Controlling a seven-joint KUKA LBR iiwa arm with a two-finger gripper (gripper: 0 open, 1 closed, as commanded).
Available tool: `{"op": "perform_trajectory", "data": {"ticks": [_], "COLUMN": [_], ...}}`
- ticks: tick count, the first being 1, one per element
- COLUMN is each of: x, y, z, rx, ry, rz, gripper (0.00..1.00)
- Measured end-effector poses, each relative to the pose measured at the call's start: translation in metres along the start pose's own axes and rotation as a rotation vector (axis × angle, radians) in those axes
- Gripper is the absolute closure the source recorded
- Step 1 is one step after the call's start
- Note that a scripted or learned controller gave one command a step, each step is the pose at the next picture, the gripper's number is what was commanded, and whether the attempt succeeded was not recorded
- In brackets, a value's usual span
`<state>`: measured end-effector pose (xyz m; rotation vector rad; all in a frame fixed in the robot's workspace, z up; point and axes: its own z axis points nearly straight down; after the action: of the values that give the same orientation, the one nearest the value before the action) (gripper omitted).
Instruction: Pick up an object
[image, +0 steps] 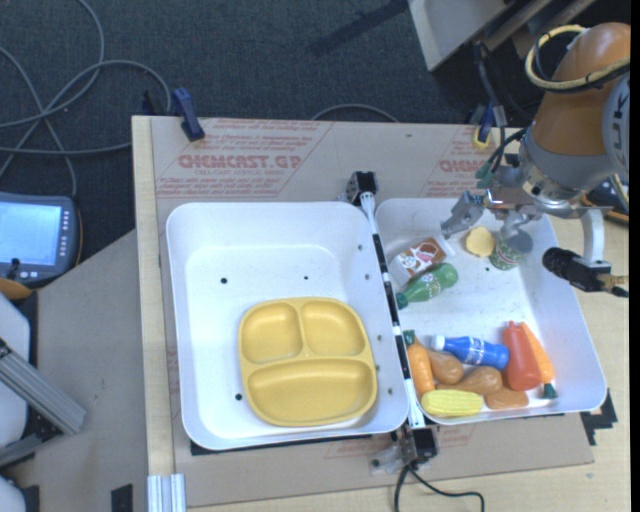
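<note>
A: Where is the gripper (488, 228) now, and in what state?

B: Over the far corner of the right bin (562, 322), low. Looks released, fingers spread wide approx. to both sides of the pale yellow piece (481, 242). Not clamped on anything as far as visible.

A: So target = the yellow piece?

B: Probably, judging by position. Lies on the bin floor, just beside a small greenish can (505, 254), near the back wall.

A: How to do the grasp well?

B: Centre first on the yellow piece, w/ both fingers clear of the can. Then go down fully to the floor before closing; piece looks flat and small, easy to miss if closed too high. Close slowly, lift straight up.

A: Risks?

B: Can caught between the fingers instead, or pushed over. Also piece could slide away toward the wall. Better not to disturb the green bottle (428, 285) nearby.
</note>
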<state>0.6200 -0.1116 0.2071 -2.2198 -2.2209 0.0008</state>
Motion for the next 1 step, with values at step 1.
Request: {"op": "perform_trajectory", "data": {"ticks": [1], "x": [-0.0652], "y": [0.0203], "z": [0.1037], "rx": [-0.004], "ry": [0.009], "rz": [-0.008], "gripper": [0.00]}}
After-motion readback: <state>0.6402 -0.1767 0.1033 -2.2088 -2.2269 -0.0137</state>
